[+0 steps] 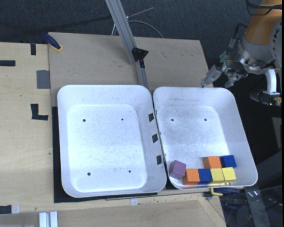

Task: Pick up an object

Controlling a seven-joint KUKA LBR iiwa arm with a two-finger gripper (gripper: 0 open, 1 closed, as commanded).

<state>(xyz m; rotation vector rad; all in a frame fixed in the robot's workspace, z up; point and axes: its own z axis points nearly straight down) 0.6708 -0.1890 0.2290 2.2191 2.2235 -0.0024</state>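
Several small blocks lie in the near right corner of the right bin [199, 103]: a purple block [178, 168], an orange block [192, 175], a blue block [205, 175], two yellow blocks [223, 174], another orange block [211, 162] and a second blue block [227, 161]. My gripper [221, 78] hangs above the bin's far right corner, well away from the blocks. Its two fingers stand apart with nothing between them.
The left bin [104, 141] sits beside the right one. A slanted metal bar [125, 27] runs from the top of the view down to the gap between the bins. The wooden bench [19, 108] extends to the left.
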